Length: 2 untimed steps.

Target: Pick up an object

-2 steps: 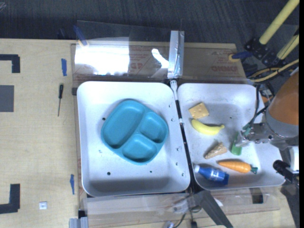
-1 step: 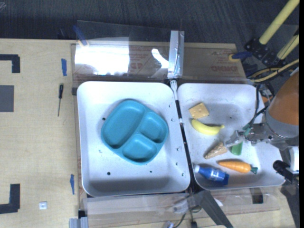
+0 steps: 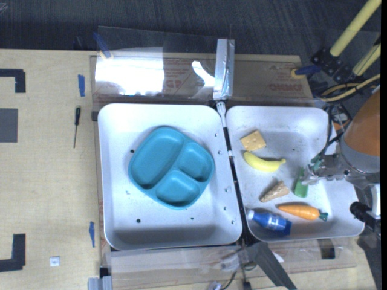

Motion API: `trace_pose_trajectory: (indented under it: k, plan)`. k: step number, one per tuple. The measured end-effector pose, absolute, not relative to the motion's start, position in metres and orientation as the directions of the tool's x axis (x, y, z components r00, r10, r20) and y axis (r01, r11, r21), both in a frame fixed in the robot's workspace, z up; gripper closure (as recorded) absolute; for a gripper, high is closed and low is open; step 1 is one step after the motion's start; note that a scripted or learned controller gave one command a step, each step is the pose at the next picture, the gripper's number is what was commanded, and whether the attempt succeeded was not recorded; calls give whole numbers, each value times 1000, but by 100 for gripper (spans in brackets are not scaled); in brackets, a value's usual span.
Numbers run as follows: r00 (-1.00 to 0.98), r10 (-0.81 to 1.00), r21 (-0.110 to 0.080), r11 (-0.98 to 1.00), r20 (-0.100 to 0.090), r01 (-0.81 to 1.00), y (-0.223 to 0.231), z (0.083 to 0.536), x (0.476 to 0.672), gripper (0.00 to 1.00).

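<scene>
Well, the arm (image 3: 364, 139) has reached in from the right and hangs low over the right bin (image 3: 279, 111), because that is where all the loose pieces lie; the left bin (image 3: 115, 180) only carries a blue divided plate (image 3: 172, 167). The gripper (image 3: 315, 169) sits right at the top end of a small green piece (image 3: 300, 188), which looks to me like its target. Whether the gripper is spread or pressed together I cannot tell from here, nor whether it has the piece. The green piece lies near the bin's middle right, between a bread wedge (image 3: 275, 191) and the wall, just above the carrot (image 3: 297, 211). Its long side runs front to back, far end toward the gripper
</scene>
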<state>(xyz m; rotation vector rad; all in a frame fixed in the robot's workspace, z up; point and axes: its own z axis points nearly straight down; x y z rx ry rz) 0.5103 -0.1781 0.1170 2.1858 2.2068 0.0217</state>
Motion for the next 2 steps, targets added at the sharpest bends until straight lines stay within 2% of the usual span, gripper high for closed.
trace_pose_trajectory:
  k: [1,2]
  plan:
    - [38,999,0,-38,-1,999,-199,105,530,100]
    - [38,999,1,-38,-1,999,-199,105,530,0]
